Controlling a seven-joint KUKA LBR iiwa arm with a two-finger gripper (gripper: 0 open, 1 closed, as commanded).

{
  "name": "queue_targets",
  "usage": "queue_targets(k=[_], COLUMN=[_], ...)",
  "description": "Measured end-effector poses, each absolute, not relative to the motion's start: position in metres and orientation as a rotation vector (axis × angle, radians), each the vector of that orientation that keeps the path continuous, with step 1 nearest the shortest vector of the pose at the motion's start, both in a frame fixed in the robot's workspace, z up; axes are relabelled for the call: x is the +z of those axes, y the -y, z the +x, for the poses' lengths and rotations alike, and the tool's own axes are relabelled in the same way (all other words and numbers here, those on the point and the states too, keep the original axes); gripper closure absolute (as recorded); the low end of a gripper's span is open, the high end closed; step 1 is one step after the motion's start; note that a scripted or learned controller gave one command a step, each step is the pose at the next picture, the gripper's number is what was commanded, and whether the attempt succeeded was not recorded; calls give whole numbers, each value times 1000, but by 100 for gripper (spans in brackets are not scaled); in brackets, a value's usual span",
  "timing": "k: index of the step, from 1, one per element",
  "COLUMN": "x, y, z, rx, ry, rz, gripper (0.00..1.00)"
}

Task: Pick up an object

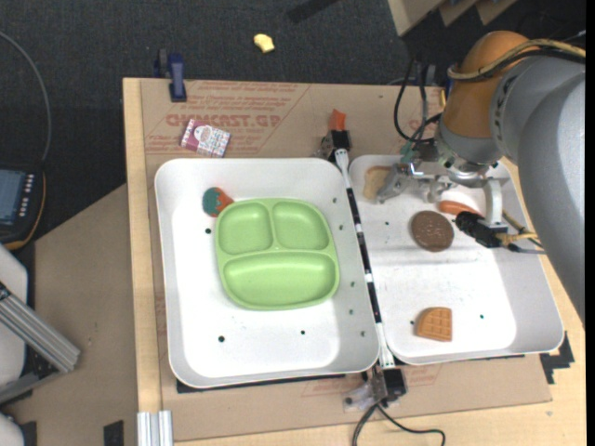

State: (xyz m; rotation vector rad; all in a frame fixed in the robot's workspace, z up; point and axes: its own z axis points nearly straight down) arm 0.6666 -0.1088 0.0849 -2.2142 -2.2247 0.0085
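The grey arm (pixel 548 110) comes in from the right and hangs over the far end of the right bin (pixel 521 328). Its gripper (pixel 432 182) sits low among the things there; whether the jaws are apart or together I cannot tell.

The left bin (pixel 186 277) carries a green divided plate (pixel 275 254), with a small red and green ball (pixel 217 201) just beside the plate's far left corner. In the right bin lie a round brown cookie (pixel 433 230), a waffle (pixel 433 324) near the front edge, a pale bread-like piece (pixel 375 184) in the far left corner, and an orange-and-white piece (pixel 457 204) by the gripper.

The risk, as I judge it: the far-end things crowd together, so the jaws may close on nothing or nudge the flat cookie aside.

The surface (pixel 270 119) is brown board with a small patterned card (pixel 205 137) and a blue clamp (pixel 174 75). Dark carpet lies beyond, with a yellow scrap (pixel 264 42).
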Motion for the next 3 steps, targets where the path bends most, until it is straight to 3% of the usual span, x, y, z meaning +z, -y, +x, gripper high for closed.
queue_targets(k=[1,2,3], x=[85,85,95], y=[136,124,124], z=[605,592,593], rx=[5,2,-2], ry=[2214,2219,2221], rz=[-2224,-2221,-2224], gripper=[0,0,100])
